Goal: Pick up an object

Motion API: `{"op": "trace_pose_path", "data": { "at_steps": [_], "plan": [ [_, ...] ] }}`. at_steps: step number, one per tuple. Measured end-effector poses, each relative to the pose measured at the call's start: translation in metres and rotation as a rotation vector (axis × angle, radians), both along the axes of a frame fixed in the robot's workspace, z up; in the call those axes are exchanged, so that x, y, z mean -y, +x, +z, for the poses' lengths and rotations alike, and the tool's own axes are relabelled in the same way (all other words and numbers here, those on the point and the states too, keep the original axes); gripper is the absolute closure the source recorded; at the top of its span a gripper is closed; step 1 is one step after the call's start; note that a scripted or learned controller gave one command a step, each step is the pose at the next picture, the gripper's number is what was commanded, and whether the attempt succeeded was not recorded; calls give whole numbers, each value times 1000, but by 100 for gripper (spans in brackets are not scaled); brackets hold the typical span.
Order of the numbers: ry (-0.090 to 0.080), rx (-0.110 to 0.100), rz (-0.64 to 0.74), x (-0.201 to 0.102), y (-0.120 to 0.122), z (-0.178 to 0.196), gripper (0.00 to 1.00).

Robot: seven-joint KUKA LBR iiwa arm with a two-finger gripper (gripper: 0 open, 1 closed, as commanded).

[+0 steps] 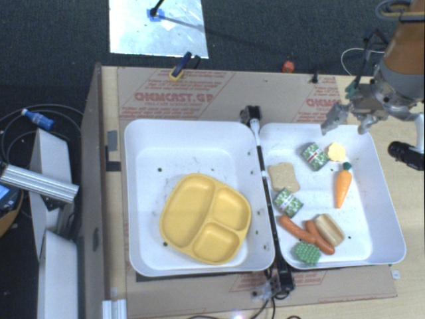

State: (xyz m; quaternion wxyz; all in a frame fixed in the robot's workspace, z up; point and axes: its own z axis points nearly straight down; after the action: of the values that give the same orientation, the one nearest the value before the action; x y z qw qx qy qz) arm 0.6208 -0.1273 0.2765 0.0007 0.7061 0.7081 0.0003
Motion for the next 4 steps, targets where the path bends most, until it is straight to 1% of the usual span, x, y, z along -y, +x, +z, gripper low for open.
{"op": "trace_pose_path", "data": {
  "at_steps": [1, 2, 3, 4],
  "plan": [
    [1, -2, -2, 2, 14, -95, 0],
    [0, 0, 2, -3, 44, -192, 0],
    [0, 4, 4, -3, 45, -180, 100],
    [0, 4, 4, -3, 45, -181, 0]
  ]
}}
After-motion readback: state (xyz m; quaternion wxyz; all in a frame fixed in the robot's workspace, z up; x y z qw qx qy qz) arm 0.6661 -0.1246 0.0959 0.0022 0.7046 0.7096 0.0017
